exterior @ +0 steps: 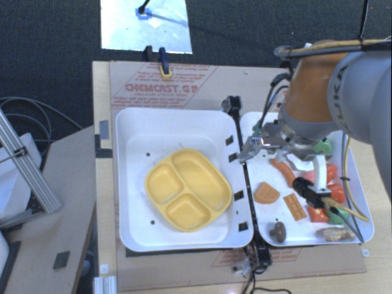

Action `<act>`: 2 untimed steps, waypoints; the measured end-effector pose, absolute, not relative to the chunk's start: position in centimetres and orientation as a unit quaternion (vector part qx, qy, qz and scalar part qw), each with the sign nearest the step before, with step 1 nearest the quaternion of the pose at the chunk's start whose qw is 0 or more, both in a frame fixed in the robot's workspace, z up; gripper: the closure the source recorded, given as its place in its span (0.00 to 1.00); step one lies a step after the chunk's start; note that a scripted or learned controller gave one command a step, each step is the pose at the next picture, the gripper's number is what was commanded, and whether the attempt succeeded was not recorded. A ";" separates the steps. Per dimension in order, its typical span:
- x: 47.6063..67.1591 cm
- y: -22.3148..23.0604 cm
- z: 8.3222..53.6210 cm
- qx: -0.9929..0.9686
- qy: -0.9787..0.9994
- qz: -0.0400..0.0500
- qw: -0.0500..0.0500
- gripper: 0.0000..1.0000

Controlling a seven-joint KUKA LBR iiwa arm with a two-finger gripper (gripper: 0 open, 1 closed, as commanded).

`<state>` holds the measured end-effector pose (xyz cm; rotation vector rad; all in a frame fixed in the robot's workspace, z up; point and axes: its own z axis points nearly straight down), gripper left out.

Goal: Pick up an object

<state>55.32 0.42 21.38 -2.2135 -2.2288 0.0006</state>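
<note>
My gripper (pixel 252 146) hangs low over the left rim of the right bin (pixel 260 237), close to the divide between the two bins. Nothing shows in its grasp. Just to its right lies an orange carrot-like piece (pixel 283 171). Below that are a round orange biscuit-like piece (pixel 266 193) and a tan cracker (pixel 294 206). A small brown lump (pixel 278 230) sits near the front wall. A beige piece (pixel 334 233) lies at the front right corner. The arm hides much of the bin's back.
The left bin (pixel 131 164) holds a yellow divided plate (pixel 187 188). A green piece (pixel 323 146) and red-orange pieces (pixel 331 175) lie under the arm at the right bin's far side. A clamp (pixel 163 62) holds the board behind the bins.
</note>
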 end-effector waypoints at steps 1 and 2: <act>50.0 -4.0 18.8 -0.708 -0.706 0.002 0.001 0.00; 61.4 -11.1 14.8 -0.707 -0.707 -0.001 -0.005 0.00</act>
